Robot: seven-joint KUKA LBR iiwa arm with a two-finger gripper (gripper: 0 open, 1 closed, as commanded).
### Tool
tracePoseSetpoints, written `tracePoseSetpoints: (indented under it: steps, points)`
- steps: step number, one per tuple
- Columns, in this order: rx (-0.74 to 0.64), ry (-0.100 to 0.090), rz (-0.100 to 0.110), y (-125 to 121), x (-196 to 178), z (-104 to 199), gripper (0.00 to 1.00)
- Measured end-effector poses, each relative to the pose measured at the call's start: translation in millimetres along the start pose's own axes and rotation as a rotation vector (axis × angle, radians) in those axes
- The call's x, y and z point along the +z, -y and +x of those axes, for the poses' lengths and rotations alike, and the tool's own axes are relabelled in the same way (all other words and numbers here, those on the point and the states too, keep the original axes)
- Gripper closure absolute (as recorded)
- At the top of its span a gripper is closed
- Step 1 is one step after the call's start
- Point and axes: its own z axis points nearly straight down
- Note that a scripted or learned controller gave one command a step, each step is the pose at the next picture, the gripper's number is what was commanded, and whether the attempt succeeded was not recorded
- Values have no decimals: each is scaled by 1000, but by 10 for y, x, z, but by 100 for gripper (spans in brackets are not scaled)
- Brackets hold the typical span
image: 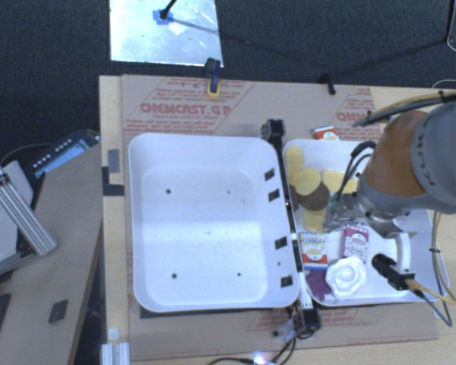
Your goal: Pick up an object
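The worktop (pixel 182 101) is covered by a brown sheet with red "CHEMCAST GP" print near its far edge. The left bin (pixel 205 226) takes the worktop's left and middle part. The right bin (pixel 319 147), at the right edge, holds yellow round pieces (pixel 305 179), a brown piece (pixel 314 197), a red-white packet (pixel 355 243), an orange-labelled packet (pixel 313 250) and a white crumpled object (pixel 345 276). The tool (pixel 338 213) is above the yellow pieces; whether it is open, I cannot tell.

Two white bins: left bin (pixel 205 219), right bin (pixel 410 291). In the right bin, from 12 toward 6 o'clock: about four yellow round pieces (pixel 307 179), one brown round piece (pixel 315 198), two small printed packets (pixel 313 249), one white crumpled item (pixel 345 277), one purple item (pixel 317 281), partly hidden.
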Motion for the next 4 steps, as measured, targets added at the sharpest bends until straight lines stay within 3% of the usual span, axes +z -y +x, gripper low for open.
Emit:
tracePoseSetpoints:
  steps: [1, 2, 3, 4]
  points:
    - [-3, 0, -2, -748, -1, 154, 100]
    - [0, 0, -1, -909, -394, 120, 100]
    - [-11, -7, -3, -883, -1032, 1272, 100]
    - [-8, -6, -12, -995, -2359, 1932, 100]
